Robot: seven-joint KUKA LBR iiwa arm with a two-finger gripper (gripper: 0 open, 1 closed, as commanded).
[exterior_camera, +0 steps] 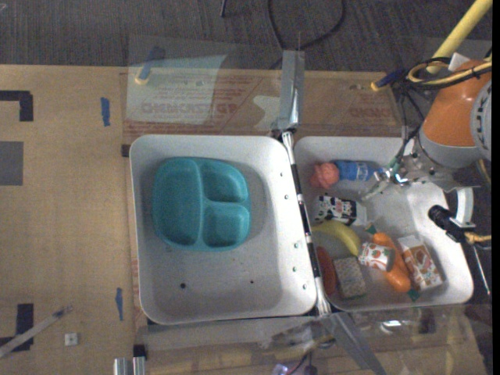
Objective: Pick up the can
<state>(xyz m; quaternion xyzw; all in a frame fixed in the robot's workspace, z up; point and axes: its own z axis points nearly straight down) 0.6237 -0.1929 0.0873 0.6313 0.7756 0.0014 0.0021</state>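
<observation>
We should lower our two-finger gripper [388, 175], whose opening we cannot tell, squarely across the blue cylindrical can [353, 170] lying at eleven o'clock in the right white bin [462, 287], avoiding the pink ball [326, 175].

Single fixed camera, mounted above the bench [62, 209] and looking down at a slight slant; both bins lie within the field, the left bin [223, 287] near centre, the right bin [453, 287] toward the right edge; far enough to take in the bench top and a strip of floor [117, 6] along the upper margin; the arm [457, 116] enters from the right.
</observation>
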